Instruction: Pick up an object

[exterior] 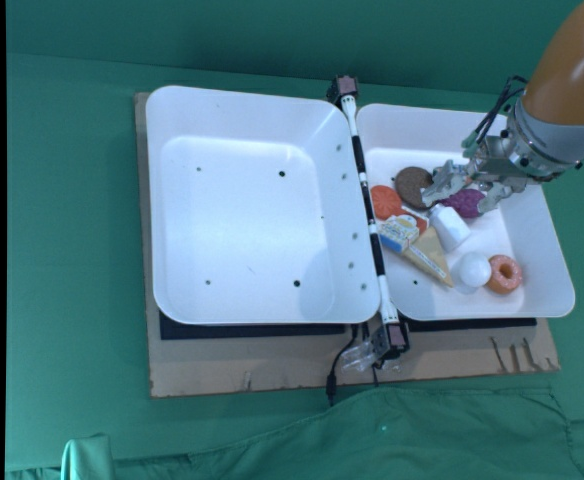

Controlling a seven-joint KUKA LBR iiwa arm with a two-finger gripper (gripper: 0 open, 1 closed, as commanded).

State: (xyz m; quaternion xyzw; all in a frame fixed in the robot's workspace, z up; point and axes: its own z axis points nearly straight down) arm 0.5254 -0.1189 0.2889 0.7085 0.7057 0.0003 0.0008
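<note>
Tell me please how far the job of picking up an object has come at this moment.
Done: the arm has reached over the right bin, and the end effector hangs just above the purple object and the brown disc. In hand: nothing visibly; every object lies in the bin. Left: grasp one object and lift it, perhaps the purple one, though this is only a guess.

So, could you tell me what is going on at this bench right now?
A grey robot arm with an orange band reaches in from the right over the right bin, which holds a pile of small toy foods. Its gripper is low over the pile, close to a purple piece and a brown round cookie, with a white bottle just in front. A white ball and a doughnut lie nearer the front. Nothing is visibly lifted. The left bin sits alongside.
</note>
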